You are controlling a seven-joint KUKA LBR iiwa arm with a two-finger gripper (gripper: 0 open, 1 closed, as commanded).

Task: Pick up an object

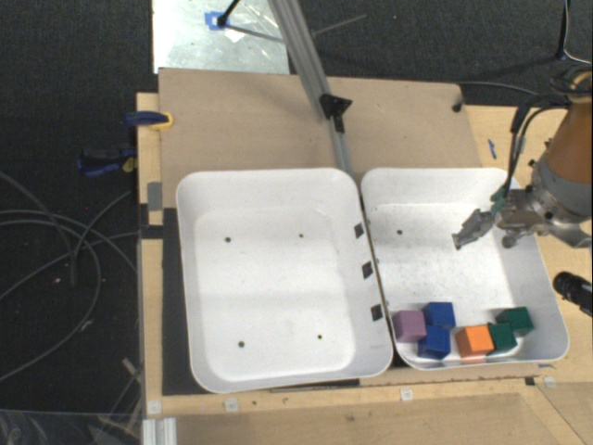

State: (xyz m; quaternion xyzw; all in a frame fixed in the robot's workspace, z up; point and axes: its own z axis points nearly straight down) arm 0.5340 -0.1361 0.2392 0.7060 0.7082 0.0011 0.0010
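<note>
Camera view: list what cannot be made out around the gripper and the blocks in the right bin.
- Gripper: small and seen side-on over the right bin; its opening cannot be told.
- Arm: cut off by the right edge, so its base is unseen.
- Blue blocks: packed tight against the purple block and orange block; whether it is one or two pieces is unclear.
- Green blocks: partly hidden behind the orange one.

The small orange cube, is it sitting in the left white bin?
No, the small orange cube sits in the right white bin, clustered with other blocks at its near edge.
</note>
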